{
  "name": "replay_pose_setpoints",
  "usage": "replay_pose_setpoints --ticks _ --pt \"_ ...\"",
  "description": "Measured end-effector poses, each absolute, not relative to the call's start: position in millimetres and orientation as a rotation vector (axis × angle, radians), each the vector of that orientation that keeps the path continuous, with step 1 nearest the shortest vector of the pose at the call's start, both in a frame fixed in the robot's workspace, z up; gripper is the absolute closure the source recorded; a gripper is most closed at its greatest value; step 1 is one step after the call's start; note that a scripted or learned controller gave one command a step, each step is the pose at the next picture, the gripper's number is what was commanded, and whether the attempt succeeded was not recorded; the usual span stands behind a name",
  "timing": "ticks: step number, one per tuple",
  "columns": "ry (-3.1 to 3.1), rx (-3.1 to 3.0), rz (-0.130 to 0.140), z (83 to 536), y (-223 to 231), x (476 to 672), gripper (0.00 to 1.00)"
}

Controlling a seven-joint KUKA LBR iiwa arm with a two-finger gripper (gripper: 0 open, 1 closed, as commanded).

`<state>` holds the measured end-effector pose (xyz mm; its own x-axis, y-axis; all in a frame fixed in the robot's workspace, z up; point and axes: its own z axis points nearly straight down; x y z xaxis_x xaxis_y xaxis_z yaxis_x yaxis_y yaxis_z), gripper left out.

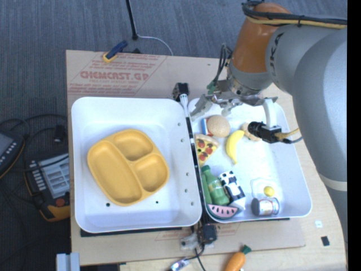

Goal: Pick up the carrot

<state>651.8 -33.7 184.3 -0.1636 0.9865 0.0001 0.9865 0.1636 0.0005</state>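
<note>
The carrot (235, 261) lies outside both bins, on the table (113, 75) at its near edge, just beyond the right bin (293, 174) and well apart from the hand (223, 103). The hand hovers over the far end of the right bin, above a beige ball (218, 126) and near a banana (233, 144); whether it is spread or pressed together cannot be told. The left bin (96, 109) holds a yellow divided plate (127, 166). Grey carpet (56, 16) surrounds the table.
</note>
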Motion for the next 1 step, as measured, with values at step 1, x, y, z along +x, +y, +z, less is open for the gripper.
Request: replay_pose_setpoints --ticks 1 --pt "2.602 1.762 0.000 197.8 75.5 611.8 0.00"
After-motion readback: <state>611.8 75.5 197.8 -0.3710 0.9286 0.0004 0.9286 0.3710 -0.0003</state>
